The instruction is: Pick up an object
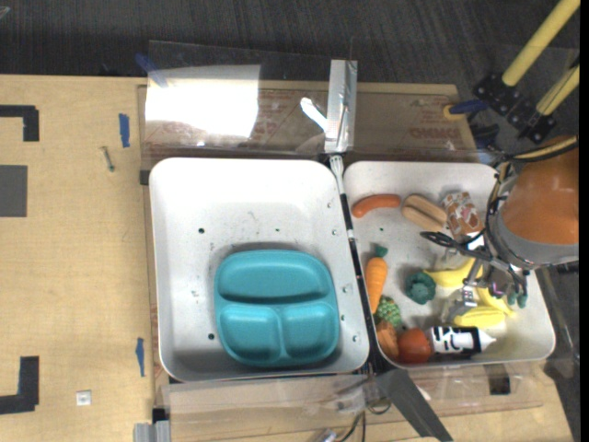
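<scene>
In the lower right of the frame, a yellow banana [453, 276] lies in the right bin [538, 339], crowded by a green toy [421, 286] and black-and-white bottle [457, 340]. The gripper [479, 279] hangs just over it; a neighbour could be nudged or caught instead. Its opening and hold cannot be told.
</scene>
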{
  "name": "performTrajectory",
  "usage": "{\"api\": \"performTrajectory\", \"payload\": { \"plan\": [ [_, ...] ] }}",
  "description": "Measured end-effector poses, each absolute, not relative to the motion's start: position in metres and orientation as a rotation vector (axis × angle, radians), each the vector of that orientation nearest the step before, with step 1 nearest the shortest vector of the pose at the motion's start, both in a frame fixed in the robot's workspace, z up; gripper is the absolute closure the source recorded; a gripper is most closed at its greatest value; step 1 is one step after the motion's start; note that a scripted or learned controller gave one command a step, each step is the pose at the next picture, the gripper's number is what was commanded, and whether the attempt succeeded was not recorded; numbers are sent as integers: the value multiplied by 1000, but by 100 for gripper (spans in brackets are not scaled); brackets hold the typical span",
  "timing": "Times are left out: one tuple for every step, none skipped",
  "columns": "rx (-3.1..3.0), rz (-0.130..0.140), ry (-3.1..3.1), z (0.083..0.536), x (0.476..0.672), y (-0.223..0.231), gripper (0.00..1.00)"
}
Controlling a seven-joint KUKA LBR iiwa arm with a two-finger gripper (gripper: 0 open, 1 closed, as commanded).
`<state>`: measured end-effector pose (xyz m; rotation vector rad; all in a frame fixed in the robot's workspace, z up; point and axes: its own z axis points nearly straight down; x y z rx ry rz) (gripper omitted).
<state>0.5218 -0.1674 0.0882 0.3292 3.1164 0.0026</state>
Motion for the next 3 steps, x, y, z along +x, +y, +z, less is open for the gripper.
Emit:
{"api": "performTrajectory", "payload": {
  "plan": [
    [496, 1, 3092, 89, 586, -136, 0],
    [748, 2, 3042, 88, 524, -148, 0],
    [772, -22, 3113, 90, 632, -142, 0]
  ]
}}
